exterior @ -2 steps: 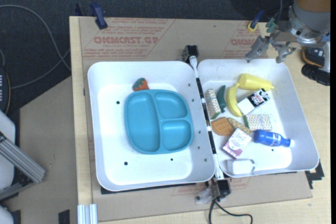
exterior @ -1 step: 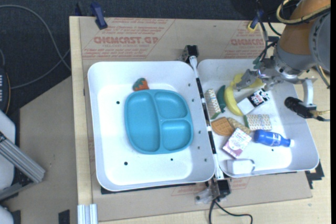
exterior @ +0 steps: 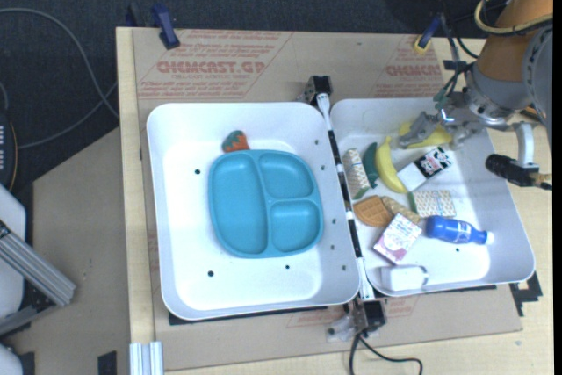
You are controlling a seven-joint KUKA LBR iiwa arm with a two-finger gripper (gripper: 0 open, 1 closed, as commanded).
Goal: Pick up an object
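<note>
1. Step in hand: reach/approach, as I judge it. Arm comes in from the right; end effector [exterior: 436,126] sits low over the far part of the right bin [exterior: 518,233], right at the yellow item [exterior: 420,133] lying there.
2. End effector state: cannot tell whether released or clenched; that part is too small and cluttered to read. Nothing visibly lifted, so no grasp claimed.
3. Likely target: the yellow item, touching or just under the tool tip, far side of the right bin. Shape unclear, looks soft and lumpy.
4. Other candidates in the same bin:
   - banana [exterior: 387,167], yellow with a green tip, curved, just beside the yellow item toward the bin middle.
   - small black-and-white box [exterior: 434,162], just right of the banana.
   - blue bottle [exterior: 455,231], lying on its side, near edge.
   - pink-white packet [exterior: 398,238], flat, tilted, beside the bottle.
   - cracker-like squares [exterior: 435,204] and a waffle-like piece [exterior: 373,211], mid bin.
   - white block [exterior: 405,277], at the near rim.
5. Left bin [exterior: 176,277] holds a blue divided plate [exterior: 263,202], with a small orange-green item [exterior: 234,140] at its far edge; well apart from the arm.
6. Next move calls for: seat on the yellow item, close, lift straight up. Risk: clutter is tight, banana could be nudged or caught.
7. Task progress: early, nothing off the bin floor yet.
</note>
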